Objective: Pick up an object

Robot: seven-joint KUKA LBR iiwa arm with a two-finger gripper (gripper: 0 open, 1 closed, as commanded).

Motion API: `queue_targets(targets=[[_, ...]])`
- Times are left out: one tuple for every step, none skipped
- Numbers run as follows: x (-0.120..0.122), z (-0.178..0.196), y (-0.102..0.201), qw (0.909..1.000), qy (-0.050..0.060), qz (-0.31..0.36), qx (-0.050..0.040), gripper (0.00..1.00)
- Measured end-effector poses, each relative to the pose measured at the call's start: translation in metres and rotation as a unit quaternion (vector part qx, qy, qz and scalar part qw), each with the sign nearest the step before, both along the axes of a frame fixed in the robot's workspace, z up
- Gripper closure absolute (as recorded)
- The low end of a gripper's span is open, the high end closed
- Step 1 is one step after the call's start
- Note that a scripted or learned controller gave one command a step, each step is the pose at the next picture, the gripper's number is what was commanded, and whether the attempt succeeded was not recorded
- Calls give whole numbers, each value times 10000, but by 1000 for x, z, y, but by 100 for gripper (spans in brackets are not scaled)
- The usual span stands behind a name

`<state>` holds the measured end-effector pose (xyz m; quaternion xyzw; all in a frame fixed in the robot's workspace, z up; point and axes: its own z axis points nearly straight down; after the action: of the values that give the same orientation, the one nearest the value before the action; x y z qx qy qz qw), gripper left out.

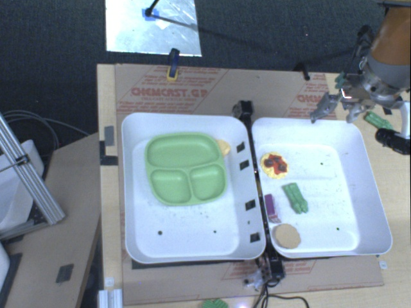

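Cardboard-topped counter: claw, fingers spread and holding nothing, hovers at right bin's far corner (approach step); next, descend toward green toy.

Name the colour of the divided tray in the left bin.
Light green tray, camera view.

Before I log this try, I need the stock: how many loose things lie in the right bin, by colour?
Red and yellow: 1
Green: 1
Purple: 1
Tan: 1
Total: 4
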<state>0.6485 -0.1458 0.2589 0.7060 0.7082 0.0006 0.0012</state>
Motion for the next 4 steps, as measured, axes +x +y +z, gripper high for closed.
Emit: queue_targets(targets=[[-43, -115, 36, 10000, 71, -3, 25, 0], [-58, -178, 51, 10000, 31, -14, 13, 0], [-150, -175, 35, 10000, 48, -37, 8, 0], [-144, -164, 36, 10000, -10, -15, 0, 100]])
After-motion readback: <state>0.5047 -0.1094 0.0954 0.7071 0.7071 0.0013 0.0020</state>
